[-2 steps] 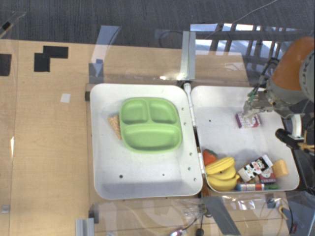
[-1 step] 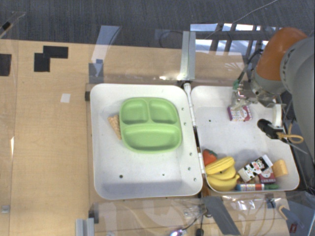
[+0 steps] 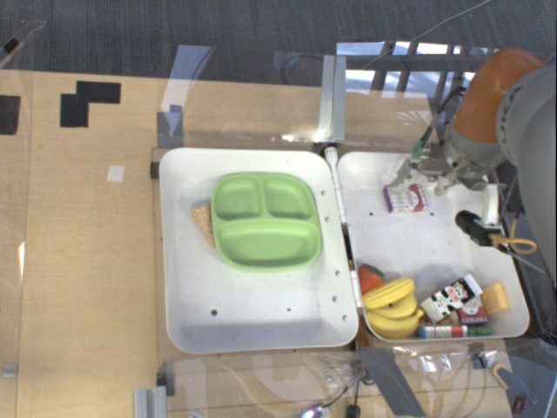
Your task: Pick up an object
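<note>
My gripper hangs over the far part of the right bin, its fingers spread open just behind a small red and white packet that lies flat on the bin floor. Nothing is between the fingers. Along the bin's near edge lie two yellow bananas, a red fruit, a black and white carton, an orange block and a marker pen.
The left bin holds a green divided plate with a tan cracker at its left side. A metal divider rail separates the bins. The grey arm with its orange band comes in from the right.
</note>
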Tool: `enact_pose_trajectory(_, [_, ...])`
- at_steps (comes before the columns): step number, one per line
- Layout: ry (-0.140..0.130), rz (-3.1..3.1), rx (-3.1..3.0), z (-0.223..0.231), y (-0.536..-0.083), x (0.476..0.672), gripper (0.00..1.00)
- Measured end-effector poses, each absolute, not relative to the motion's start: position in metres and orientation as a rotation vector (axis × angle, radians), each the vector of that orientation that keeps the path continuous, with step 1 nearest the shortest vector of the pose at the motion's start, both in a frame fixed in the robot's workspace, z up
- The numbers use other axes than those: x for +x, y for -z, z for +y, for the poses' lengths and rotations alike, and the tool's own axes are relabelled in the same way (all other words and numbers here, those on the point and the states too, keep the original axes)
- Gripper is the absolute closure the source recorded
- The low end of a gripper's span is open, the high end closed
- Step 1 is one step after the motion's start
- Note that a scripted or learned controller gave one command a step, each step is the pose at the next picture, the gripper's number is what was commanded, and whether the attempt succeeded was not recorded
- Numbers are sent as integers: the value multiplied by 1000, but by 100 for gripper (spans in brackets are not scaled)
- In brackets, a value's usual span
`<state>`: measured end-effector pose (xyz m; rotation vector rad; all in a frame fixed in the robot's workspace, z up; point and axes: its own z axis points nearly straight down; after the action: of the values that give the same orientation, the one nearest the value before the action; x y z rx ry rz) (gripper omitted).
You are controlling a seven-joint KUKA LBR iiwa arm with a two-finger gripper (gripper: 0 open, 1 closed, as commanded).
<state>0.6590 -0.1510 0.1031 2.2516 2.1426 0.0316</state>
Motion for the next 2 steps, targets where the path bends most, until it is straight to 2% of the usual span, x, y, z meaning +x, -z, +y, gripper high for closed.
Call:
enact_pose_trajectory(1, [-8,2202,2231,-148,-174,645,0])
enact_pose_trajectory(2, [-8,2203,2231,-148,-174,645,0])
